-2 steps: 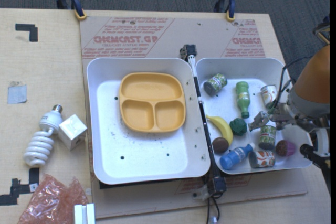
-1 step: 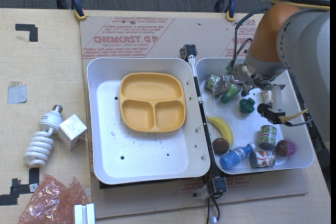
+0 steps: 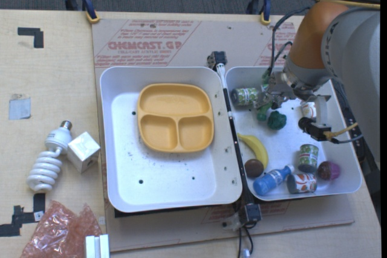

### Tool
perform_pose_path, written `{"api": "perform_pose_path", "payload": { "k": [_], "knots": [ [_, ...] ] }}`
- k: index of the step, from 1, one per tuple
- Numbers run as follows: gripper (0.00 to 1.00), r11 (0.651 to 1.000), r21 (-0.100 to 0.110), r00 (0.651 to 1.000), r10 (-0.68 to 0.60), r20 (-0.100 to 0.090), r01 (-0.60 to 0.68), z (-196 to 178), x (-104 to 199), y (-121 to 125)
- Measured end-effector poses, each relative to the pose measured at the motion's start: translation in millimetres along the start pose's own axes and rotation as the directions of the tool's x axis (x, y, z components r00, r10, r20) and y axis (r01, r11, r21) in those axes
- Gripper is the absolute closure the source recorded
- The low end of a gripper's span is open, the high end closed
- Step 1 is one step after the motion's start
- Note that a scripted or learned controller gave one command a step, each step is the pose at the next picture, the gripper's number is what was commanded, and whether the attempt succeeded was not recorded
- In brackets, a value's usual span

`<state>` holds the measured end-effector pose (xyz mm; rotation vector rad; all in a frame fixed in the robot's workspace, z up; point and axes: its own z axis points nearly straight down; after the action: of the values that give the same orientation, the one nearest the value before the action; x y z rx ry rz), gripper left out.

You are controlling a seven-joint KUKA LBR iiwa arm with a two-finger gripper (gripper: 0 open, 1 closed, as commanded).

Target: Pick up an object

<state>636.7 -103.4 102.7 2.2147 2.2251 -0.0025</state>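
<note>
My gripper (image 3: 269,101) reaches down into the upper part of the right bin (image 3: 344,187), below the orange band of the arm (image 3: 314,33). It hangs between a green can (image 3: 244,95) lying on its side to the left and a dark green lump (image 3: 277,120) just below it. Lower in the same bin lie a banana (image 3: 254,147), a brown ball (image 3: 254,167), a blue bottle (image 3: 269,181), a small can (image 3: 301,183), an upright green can (image 3: 308,157) and a purple ball (image 3: 328,170). A small white object (image 3: 308,109) sits to the gripper's right.
The left bin (image 3: 115,178) holds a yellow divided tray (image 3: 176,117). On the bench to the left lie a spiral light bulb (image 3: 48,157), a white cube (image 3: 83,150) and a red mesh bag (image 3: 57,231). A black cable (image 3: 329,133) loops over the right bin.
</note>
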Motion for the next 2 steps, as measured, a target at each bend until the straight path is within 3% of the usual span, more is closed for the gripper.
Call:
{"api": "perform_pose_path", "payload": {
  "k": [1, 2],
  "knots": [
    [1.00, 1.000, 0.000, 1.000, 0.002, -0.001, -0.002, -115, 6, -7],
    [1.00, 1.000, 0.001, 1.000, 0.004, -0.002, -0.004, -146, 97, -50]
  ]
}}
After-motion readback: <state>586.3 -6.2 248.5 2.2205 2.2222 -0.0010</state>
